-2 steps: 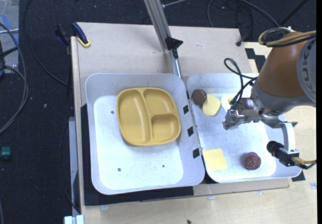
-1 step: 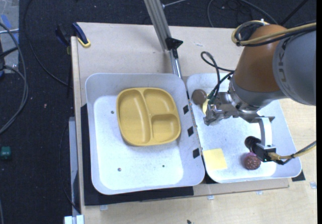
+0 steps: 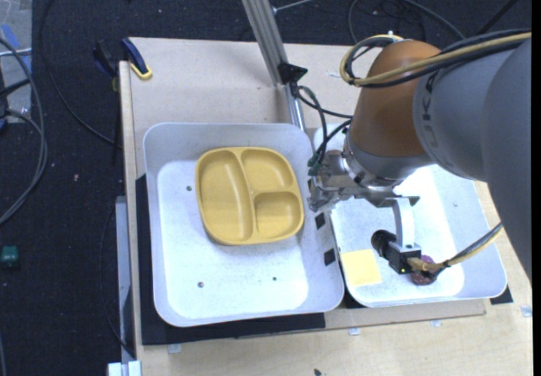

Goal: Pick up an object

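A yellow divided plate (image 3: 249, 194) lies in the left bin (image 3: 169, 281), towards its upper right. A flat pale-yellow square (image 3: 361, 267) lies at the near left of the right bin (image 3: 473, 281). A small dark reddish thing (image 3: 424, 274) rests to the right of that square. My gripper (image 3: 319, 194) hangs over the strip where the two bins meet, right beside the plate's right rim. Nothing shows in its grasp. The arm's bulk hides much of the right bin's far part.
The grey and orange arm (image 3: 406, 112) comes in from the right above the right bin. A slanted metal post (image 3: 262, 19) rises behind the bins. Cables lie on the dark floor around the bench.
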### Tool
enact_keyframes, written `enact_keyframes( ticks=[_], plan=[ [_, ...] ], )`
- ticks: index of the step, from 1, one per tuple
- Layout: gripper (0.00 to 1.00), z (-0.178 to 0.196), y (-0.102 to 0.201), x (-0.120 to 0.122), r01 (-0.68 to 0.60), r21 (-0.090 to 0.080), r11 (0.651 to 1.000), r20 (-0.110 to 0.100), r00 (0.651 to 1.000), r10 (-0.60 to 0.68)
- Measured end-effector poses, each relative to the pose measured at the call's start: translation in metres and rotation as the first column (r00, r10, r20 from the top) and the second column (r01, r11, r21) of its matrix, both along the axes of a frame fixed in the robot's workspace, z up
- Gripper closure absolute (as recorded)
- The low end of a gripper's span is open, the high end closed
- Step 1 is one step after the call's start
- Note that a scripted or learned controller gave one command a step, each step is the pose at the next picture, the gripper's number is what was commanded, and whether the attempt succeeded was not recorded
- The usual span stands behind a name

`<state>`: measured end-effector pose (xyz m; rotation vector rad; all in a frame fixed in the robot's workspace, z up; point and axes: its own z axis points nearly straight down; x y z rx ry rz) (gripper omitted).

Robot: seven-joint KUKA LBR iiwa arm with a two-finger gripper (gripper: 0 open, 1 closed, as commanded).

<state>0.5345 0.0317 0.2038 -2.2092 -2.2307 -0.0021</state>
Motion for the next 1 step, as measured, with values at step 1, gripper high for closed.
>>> enact_keyframes(
  ticks=[1],
  plan=[
    [1.00, -0.0011, 0.0534, -0.0006, 0.001, 0.000, 1.000, 0.000, 1.000, -0.001]
  ],
)
